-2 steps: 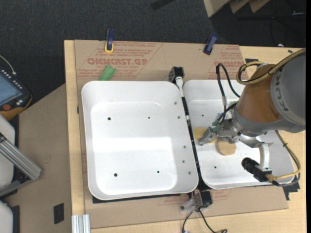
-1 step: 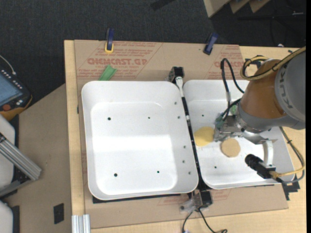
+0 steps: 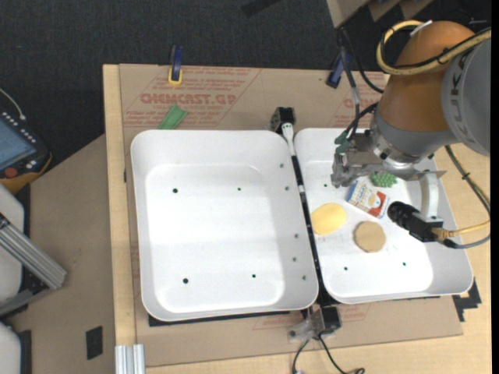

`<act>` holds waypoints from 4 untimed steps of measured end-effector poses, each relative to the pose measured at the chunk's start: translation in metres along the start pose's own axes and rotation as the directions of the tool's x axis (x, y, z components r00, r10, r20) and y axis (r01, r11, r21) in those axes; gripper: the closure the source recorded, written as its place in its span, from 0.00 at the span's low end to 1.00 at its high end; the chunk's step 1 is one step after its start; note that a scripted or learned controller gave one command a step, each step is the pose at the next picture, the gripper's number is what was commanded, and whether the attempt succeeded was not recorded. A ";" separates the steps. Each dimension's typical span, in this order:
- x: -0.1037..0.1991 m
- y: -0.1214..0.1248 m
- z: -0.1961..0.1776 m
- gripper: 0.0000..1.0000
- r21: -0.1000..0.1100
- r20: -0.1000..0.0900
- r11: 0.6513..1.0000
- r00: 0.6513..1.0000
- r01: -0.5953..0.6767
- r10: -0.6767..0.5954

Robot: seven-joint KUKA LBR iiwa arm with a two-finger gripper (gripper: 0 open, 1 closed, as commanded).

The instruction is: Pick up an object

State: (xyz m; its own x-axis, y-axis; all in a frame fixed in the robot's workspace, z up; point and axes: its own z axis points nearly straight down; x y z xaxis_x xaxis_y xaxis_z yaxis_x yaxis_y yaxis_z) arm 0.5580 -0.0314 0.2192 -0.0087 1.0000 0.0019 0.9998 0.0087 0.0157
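The right bin [image 3: 437,283] holds a yellow rounded object [image 3: 328,218], a tan round object [image 3: 371,237], a white packet with red and blue print [image 3: 366,198] and a small green object [image 3: 383,180]. My gripper [image 3: 345,172] hangs low over the back left part of this bin. It sits just left of the packet and behind the yellow object. The wrist and orange band above hide part of the green object. Nothing shows between the gripper's tips.
The left bin [image 3: 156,232] lies beside the right one. A green strip [image 3: 172,117] rests on the cardboard behind it. Clamps [image 3: 176,68] [image 3: 337,72] hold the cardboard's far edge. A black clip [image 3: 282,119] sits where the bins meet.
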 end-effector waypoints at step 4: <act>0.051 -0.075 -0.109 1.00 0.006 -0.001 1.000 1.000 0.001 -0.001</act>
State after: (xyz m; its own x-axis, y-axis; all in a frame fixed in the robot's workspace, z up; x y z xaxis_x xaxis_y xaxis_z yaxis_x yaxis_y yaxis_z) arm 0.4806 0.0185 0.3274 -0.0101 0.9999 0.0028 0.9999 0.0100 0.0094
